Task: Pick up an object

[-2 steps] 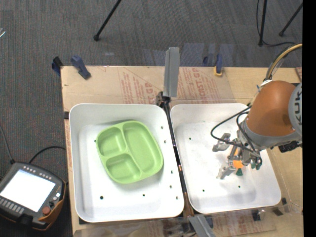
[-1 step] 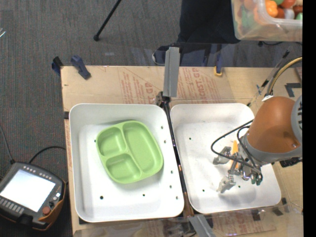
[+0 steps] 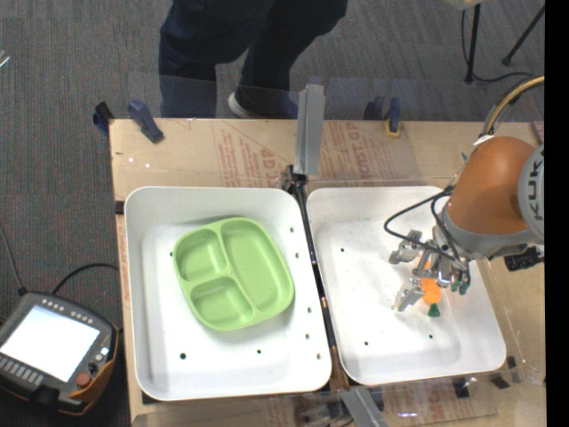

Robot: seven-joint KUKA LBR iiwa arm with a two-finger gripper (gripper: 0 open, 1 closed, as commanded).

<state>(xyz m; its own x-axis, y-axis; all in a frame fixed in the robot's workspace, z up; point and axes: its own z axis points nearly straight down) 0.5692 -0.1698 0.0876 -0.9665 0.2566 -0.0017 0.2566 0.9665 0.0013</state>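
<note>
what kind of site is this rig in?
Probably a robotics lab or test cell: two white bins clamped to a cardboard-topped bench, a teach pendant on grey carpet, and someone's legs beside the bench.

person (image 3: 253, 38): cut off above the thighs by far edge | handheld screen (image 3: 53, 352): clipped at left edge | small orange object (image 3: 430, 293): partly hidden by gripper (image 3: 411, 278), too small to identify

small orange-and-green object (image 3: 432, 295) lies in the right bin (image 3: 356, 345).
</note>
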